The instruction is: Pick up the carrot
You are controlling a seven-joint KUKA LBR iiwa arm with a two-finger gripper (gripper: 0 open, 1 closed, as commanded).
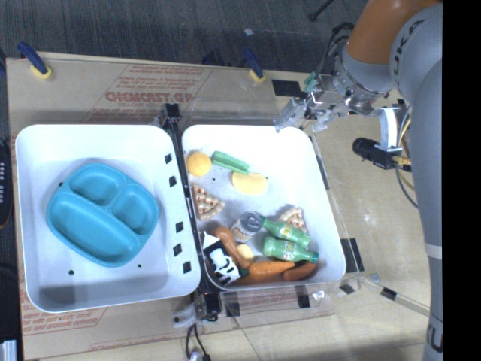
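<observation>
The carrot [263,271] lies at the near edge of the right bin [325,194], almost flat across, with its fat end to the left. The hand [297,115] hangs over the far right corner of that bin, well apart from the carrot. I cannot tell how far open it is, and nothing shows in it. To reach the carrot it must come across the whole bin. The carrot is crowded: green bottles [289,241] lie just behind it and the bin wall is just beside it.
</observation>
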